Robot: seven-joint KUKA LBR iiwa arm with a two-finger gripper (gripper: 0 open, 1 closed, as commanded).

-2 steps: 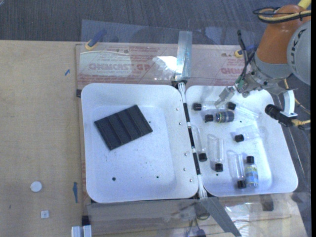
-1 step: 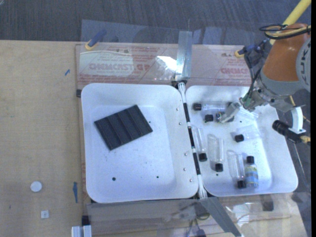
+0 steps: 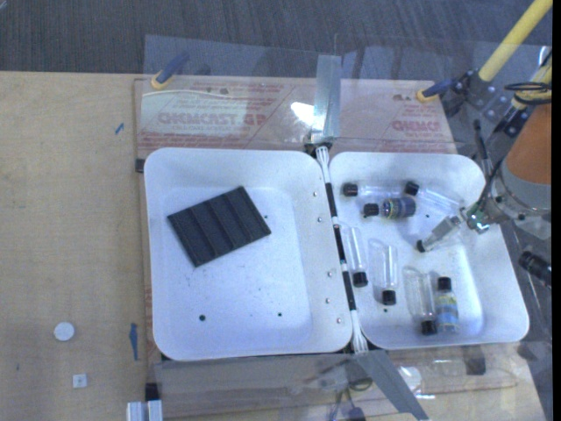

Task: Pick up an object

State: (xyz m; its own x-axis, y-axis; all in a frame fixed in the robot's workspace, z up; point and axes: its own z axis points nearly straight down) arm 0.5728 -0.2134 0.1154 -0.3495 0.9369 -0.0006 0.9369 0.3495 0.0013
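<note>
The right bin (image 3: 501, 261) holds several clear vials with black caps. One vial (image 3: 355, 251) lies along the left wall and another (image 3: 384, 270) lies beside it. A vial with dark contents (image 3: 399, 207) rests near the back, and one with a yellowish label (image 3: 446, 306) sits at the front right. My gripper (image 3: 424, 244) reaches in from the right and hangs low over the middle of this bin, between the back vials and the front ones. Nothing can be seen held in it. A dark ribbed pad (image 3: 219, 224) lies in the left bin (image 3: 263, 323).
A metal divider strip (image 3: 340, 261) runs between the two bins. Clear plastic sheeting (image 3: 228, 117) lies behind them. Cables and a yellow rod (image 3: 517, 33) crowd the right rear corner. The wooden bench (image 3: 61, 235) extends to the left.
</note>
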